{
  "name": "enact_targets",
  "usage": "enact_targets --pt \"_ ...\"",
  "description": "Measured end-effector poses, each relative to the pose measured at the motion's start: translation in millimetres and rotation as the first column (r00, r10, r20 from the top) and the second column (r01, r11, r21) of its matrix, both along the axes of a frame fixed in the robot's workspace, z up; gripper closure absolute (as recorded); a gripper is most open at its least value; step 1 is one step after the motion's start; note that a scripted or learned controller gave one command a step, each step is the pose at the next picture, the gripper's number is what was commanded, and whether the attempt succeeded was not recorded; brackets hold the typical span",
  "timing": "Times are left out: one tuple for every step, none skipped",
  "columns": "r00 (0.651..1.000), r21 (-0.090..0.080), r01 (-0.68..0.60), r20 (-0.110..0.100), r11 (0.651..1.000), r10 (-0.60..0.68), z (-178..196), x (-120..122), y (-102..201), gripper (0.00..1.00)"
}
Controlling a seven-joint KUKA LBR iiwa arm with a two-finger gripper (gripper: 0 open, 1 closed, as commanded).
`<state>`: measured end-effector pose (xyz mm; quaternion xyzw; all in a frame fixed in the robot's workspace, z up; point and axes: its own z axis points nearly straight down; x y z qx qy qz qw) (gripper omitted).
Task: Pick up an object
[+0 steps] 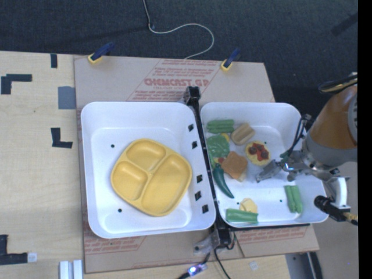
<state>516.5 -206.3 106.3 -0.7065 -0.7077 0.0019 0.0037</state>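
Camera view: gripper (266, 173) is lowered into right bin (273, 213), beside pizza (257, 151).
Grip: cannot be told.
Plate (151, 176): kept apart in left bin (96, 167).

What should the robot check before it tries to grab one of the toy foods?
1. End effector is over the right bin, where the food lies: ok.
2. A target is close: the little pizza sits just beside it: ok.
3. Nothing already caught in the end effector: cannot tell.
4. Room around the pizza: the brown toast and bun lie close by: not ok.
5. Yellow divided plate in the left bin is out of the way: ok.
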Motion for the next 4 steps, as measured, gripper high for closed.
enact_targets --pt "1.000 -0.004 0.000 0.007 1.000 0.000 -22.4 0.2 0.8 0.00" --pt "1.000 -0.006 0.000 0.009 1.000 0.000 -11.0 0.8 0.4 1.00" --pt "1.000 -0.004 0.000 0.011 1.000 0.000 50.7 -2.6 3.4 1.00" --pt "1.000 -0.005 0.001 0.012 1.000 -0.001 109.6 -1.8 -5.3 1.00"
